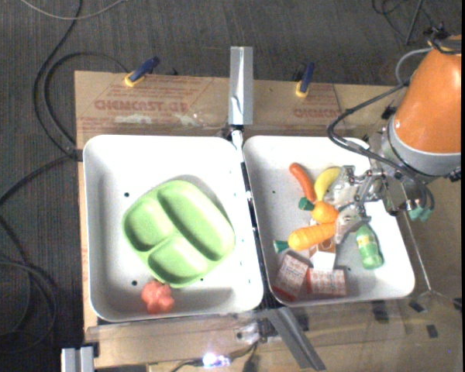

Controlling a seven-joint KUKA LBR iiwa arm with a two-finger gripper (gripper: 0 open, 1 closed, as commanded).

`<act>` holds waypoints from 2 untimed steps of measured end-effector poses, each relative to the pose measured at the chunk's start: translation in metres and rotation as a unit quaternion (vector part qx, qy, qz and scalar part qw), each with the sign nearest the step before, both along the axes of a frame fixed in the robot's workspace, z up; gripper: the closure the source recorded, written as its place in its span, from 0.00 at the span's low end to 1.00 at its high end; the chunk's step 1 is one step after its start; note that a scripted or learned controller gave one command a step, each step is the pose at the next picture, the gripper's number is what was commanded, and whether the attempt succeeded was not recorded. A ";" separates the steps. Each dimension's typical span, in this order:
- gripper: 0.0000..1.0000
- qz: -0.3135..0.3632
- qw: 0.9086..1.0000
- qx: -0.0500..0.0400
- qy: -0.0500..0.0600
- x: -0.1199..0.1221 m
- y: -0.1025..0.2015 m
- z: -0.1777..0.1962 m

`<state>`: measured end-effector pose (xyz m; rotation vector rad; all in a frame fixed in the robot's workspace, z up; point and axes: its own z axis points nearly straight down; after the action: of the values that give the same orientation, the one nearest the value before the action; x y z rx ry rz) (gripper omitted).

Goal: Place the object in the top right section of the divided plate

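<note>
Pick stage: jaws [355, 201] (state can't be told) over toy carrot [313, 234]; next, secure grasp, carry to green divided plate [179, 229].

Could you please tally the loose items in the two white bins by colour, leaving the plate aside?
Orange: 3, a chilli-like piece and two carrots
Yellow: 1, the banana
Green: 1, the bottle
Red and white: 2, packets
Pinkish red: 1, the lump in the left bin
Total: 8
</note>
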<state>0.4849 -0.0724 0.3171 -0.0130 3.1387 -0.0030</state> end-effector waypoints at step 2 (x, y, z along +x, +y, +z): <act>1.00 -0.055 0.998 0.000 0.002 -0.001 0.008 -0.134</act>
<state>0.4837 -0.0642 0.1831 0.1604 3.1387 -0.0021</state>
